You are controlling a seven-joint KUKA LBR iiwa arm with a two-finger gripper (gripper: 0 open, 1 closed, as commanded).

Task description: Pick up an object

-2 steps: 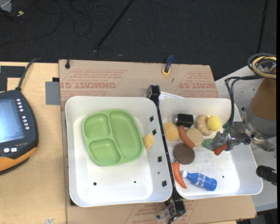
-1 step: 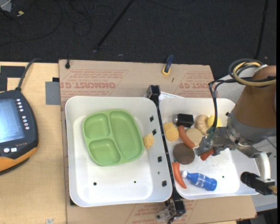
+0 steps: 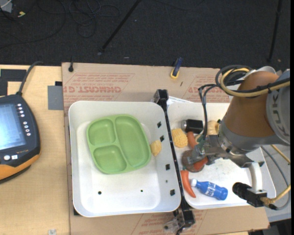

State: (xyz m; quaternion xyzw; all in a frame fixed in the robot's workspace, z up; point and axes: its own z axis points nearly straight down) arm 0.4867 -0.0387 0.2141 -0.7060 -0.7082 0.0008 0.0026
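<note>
My gripper [image 3: 192,158] is low in the right bin [image 3: 225,177], near its left-middle. A red, rounded thing [image 3: 199,165] sits right against the gripper's underside; whether it is held I cannot tell. Just behind the gripper lie a yellow corn cob [image 3: 179,137] and an orange piece [image 3: 191,140]. In front of it lie a red-orange pepper-like thing [image 3: 186,183] and a blue bottle with a white cap [image 3: 211,190]. A black cylinder [image 3: 192,125] and a pale yellow thing [image 3: 213,127] rest toward the bin's back.
The left bin [image 3: 117,195] bears a green divided plate [image 3: 118,143], with a small yellow lump [image 3: 156,148] by its right wall. A black divider [image 3: 170,155] separates the bins. A tablet-like pendant [image 3: 10,136] lies at the far left.
</note>
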